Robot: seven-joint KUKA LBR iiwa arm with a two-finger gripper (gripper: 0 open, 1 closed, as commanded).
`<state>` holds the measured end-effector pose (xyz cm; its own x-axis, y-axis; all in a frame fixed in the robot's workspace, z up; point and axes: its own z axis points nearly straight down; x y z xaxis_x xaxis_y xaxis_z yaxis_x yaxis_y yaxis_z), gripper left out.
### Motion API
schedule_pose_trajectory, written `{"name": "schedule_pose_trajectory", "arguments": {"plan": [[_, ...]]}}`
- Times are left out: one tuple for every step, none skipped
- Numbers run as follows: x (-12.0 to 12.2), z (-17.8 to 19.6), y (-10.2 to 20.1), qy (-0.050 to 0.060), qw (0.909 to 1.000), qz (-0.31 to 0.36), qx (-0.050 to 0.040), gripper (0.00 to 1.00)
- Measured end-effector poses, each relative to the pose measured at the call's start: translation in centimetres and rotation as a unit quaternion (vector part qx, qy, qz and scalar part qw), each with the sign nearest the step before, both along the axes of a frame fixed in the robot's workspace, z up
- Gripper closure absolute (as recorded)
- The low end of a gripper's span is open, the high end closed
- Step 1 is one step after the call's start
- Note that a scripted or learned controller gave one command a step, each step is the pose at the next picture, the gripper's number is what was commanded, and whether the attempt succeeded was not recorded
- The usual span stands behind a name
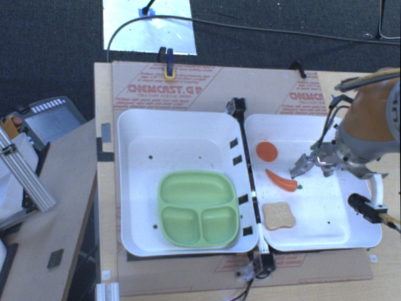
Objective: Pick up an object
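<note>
**Claw beside the chili in the right bin**

Bread comes first, nearest the camera: a tan toast slice [278, 215] lying flat on the floor of the right bin [326, 227], close to the divider. Just beyond it lies the thing I am closest to, an orange-red chili pepper [282, 180], slim, glossy and slightly curved, with a small green stem at its right end. It rests on the bin floor in the left half of that bin. Its long axis runs on a slant, the tapered tip toward the upper left and the stem end toward the lower right. My claw [302, 166] sits just to the right of and above the stem end, near it; I cannot tell whether my claw is spread or pressed together. Farther back lies a round orange disc [267, 150]. In the left bin [141, 187], a green divided plate [198, 208] lies flat.
</note>
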<state>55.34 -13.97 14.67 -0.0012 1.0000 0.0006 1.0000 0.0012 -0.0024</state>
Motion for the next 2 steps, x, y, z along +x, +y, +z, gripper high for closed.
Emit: {"name": "schedule_pose_trajectory", "arguments": {"plan": [[0.1, -4.1, -0.1, -0.001, 1.0000, 0.000, -0.0001, 0.00], [0.4, -5.7, 0.1, -0.003, 1.0000, 0.001, 0.0031, 0.00]]}}
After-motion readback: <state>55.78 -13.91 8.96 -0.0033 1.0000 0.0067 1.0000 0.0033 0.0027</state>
